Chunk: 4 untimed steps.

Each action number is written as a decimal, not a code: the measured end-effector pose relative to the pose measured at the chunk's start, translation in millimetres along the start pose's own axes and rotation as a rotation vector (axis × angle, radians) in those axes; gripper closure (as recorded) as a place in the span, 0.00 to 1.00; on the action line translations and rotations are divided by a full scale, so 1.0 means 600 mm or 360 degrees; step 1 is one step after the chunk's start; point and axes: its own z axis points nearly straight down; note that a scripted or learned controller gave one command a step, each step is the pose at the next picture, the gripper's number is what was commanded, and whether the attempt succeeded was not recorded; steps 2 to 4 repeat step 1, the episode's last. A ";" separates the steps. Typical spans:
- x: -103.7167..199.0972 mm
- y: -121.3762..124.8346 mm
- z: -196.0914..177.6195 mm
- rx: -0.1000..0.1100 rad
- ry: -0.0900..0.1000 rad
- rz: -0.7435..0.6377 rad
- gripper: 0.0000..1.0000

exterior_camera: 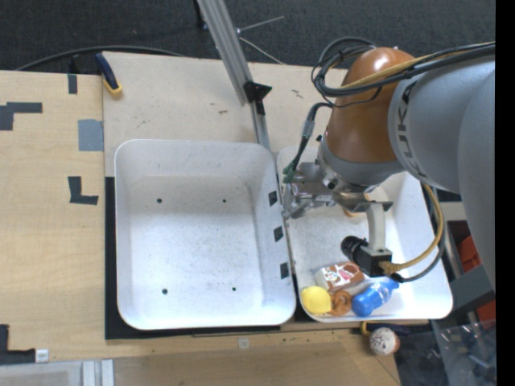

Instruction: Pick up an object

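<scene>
Wooden counter (185, 111) carries two white bins side by side. Left bin (193, 232) bare inside. Right bin (418, 296) has small pile at near edge: yellow ball (316, 300), blue bottle (375, 296), red-white packet (339, 276), brown bit (344, 301) between ball and bottle. Arm's end effector (299, 199) hangs over right bin's far left corner, well apart from pile. Honestly can't tell whether it's apart or together, too cluttered.

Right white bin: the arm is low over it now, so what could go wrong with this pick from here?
1. The gripper sits by the right white bin's left wall, apart from the objects clustered at the near edge; it may close on nothing.
2. The yellow round ball, brown curled toy and blue plastic bottle touch, so a grasp could jostle neighbours.
</scene>
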 end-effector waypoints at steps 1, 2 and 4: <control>0.101 -0.001 0.016 0.0003 -0.0001 0.0000 1.00; 0.101 -0.001 0.016 0.0003 -0.0001 0.0000 1.00; 0.101 -0.001 0.016 0.0003 -0.0001 0.0000 1.00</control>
